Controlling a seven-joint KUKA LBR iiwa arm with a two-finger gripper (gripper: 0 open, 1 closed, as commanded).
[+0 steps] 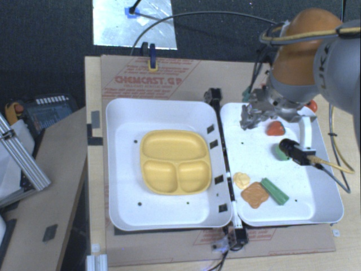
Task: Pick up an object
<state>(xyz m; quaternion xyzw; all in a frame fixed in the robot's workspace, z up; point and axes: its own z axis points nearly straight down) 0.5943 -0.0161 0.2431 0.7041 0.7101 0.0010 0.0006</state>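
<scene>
Camera view has the gripper (252, 117) poised in the right bin (324, 208), its grip impossible to judge, just beside the red object (275, 129); I'd centre squarely over it before descending.

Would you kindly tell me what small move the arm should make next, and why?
Probably shift the pincer slightly toward the small red-orange rounded piece in the right white bin and descend: the pincer hangs over the bin's far-left corner, beside that nearest piece, with nothing seen between its tips.
</scene>
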